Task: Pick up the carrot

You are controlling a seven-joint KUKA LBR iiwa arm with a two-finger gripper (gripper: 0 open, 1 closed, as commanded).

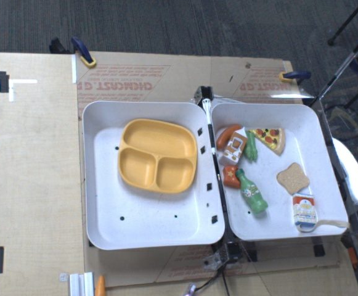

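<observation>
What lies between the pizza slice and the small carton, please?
A small green item lies between the pizza slice and the carton, seen in the camera view, in the right bin.

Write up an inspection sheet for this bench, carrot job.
Surface: two white bins, left bin and right bin, on cardboard over a wooden bench.
Job's things: carrot, probably the orange piece at the right bin's left wall, partly under a small carton.
Clutter: yellow divided plate in the left bin; pizza slice, bread slice, green bottle, red piece, labelled tube in the right bin.
Grippers: pale rounded shape at the right edge, cannot tell what.
Cables: dark leads below the bins.
Surroundings: blue clamps, dark carpet.
</observation>
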